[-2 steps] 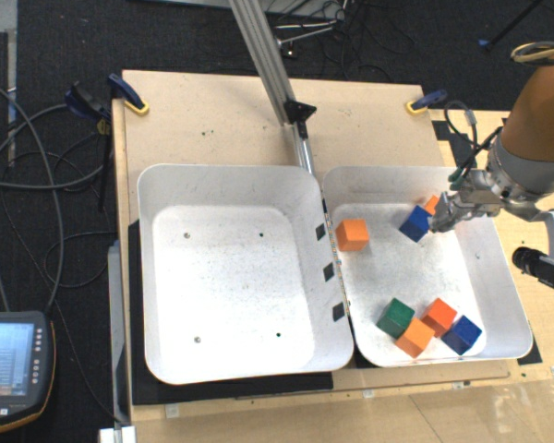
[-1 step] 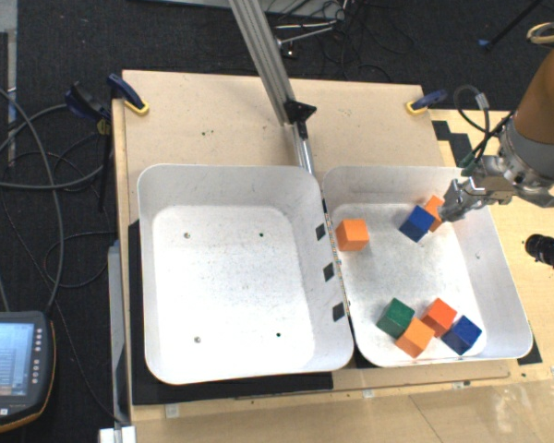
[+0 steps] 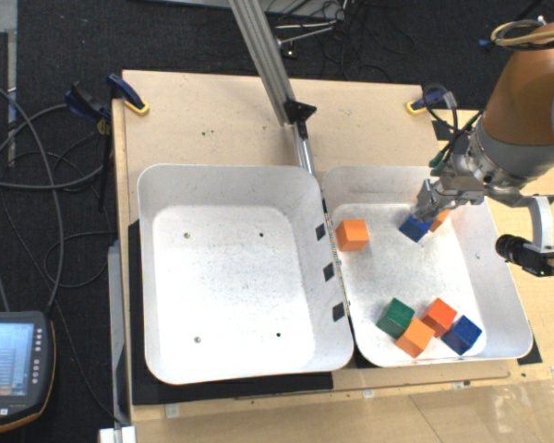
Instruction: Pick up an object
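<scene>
Blue block [image 3: 414, 228] sits in the right bin [image 3: 499, 284] at its far side, just beneath your end effector [image 3: 431, 207] — grip state unclear. It looks light, rigid, smooth — pinch opposite flat faces.

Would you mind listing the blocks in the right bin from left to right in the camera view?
Lone orange block → green block → blue block at the gripper → dark blue block.
</scene>
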You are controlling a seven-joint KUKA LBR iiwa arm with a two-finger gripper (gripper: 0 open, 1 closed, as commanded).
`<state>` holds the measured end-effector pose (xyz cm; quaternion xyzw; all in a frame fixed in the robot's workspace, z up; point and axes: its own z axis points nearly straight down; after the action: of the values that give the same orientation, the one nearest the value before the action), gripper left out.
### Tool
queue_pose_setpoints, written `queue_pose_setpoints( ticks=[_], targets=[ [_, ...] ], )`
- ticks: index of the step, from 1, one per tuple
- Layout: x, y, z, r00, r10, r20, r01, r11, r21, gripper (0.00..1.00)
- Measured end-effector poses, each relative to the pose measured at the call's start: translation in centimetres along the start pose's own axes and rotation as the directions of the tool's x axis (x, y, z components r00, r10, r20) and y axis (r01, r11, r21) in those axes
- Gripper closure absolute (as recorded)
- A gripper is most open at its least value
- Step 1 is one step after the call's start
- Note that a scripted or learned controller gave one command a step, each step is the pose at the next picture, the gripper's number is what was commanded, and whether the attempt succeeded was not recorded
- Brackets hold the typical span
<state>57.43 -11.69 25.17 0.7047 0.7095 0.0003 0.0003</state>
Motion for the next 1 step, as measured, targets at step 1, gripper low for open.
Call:
queue_pose_setpoints(
  ticks=[1],
  targets=[
    [4.49,-0.14,-0.26,1.0,0.0,-0.001,0.0,1.0,0.001,1.0]
  ],
)
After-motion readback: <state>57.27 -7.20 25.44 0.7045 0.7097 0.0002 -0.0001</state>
